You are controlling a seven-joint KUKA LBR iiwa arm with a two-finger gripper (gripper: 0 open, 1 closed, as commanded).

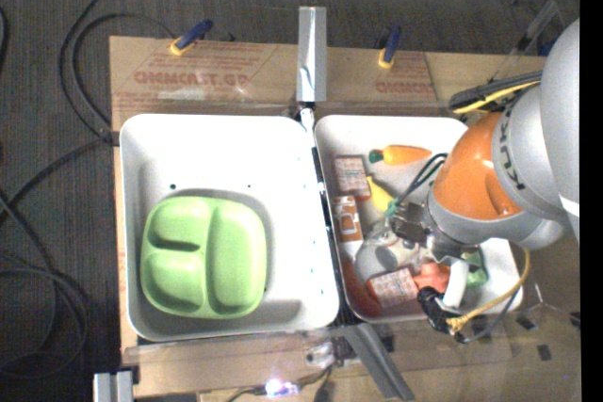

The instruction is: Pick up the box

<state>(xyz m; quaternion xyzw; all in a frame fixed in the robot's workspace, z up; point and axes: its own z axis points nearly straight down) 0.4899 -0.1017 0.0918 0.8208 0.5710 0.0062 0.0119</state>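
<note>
The box [350,174] is lying at the left side of the right bin [330,202], among clutter; the jaws are being hidden by the arm [476,193], so their state cannot be told; a straight descent over the box alone is probably best advised

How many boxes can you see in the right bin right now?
3, all in the right bin: one box near the far left wall, a second box just below it, and a reddish box at the near edge beside the arm. The arm may hide more.
</note>
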